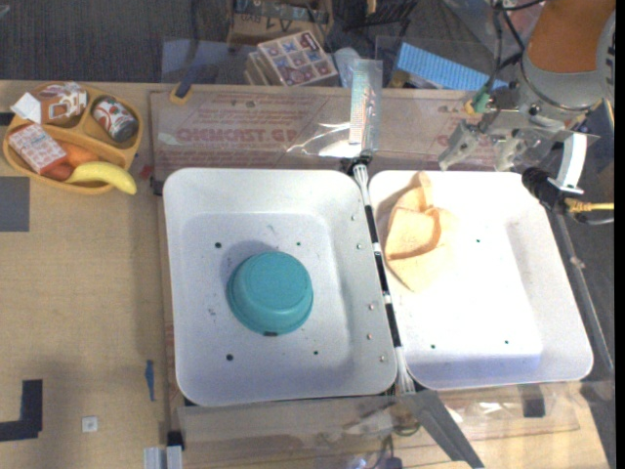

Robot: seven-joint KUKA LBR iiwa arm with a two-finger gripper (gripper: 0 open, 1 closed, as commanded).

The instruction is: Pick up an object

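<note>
A teal upturned bowl (270, 292) sits in the middle of the left white bin (195, 203). A floppy tan-orange piece, like a cloth or foam wedge (414, 234), lies at the left side of the right bin (547, 262), close to the divider. My gripper (488, 152) hangs over the back rim of the right bin, up and to the right of the tan piece and apart from it. Its fingers are spread open with nothing between them.
An orange tray (20, 154) with a banana (103, 175) and small packets sits on the bench at the far left. A cardboard panel (254, 130) and a clear strip (361, 106) lie behind the bins. Cables and boxes clutter the back.
</note>
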